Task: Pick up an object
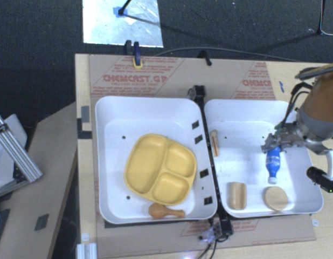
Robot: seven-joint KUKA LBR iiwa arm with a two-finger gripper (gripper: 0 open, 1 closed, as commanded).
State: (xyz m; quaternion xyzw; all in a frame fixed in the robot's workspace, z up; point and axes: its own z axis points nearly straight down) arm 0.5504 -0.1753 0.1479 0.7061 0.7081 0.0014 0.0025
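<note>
Red "CHEMCAST" letters printed twice on the brown board (155, 72) under two white bins. Left bin (110, 144): yellow tray (160, 169), brown spoon (165, 211). Right bin (312, 198): blue bottle (273, 166), tan block (237, 195), round tan piece (276, 198). Gripper (275, 140) right above the bottle top, touching or not too blurry to tell; jaws hidden, open or closed impossible to tell.

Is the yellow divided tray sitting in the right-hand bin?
No, the yellow divided tray lies in the left bin, with a wooden spoon beside it.
</note>
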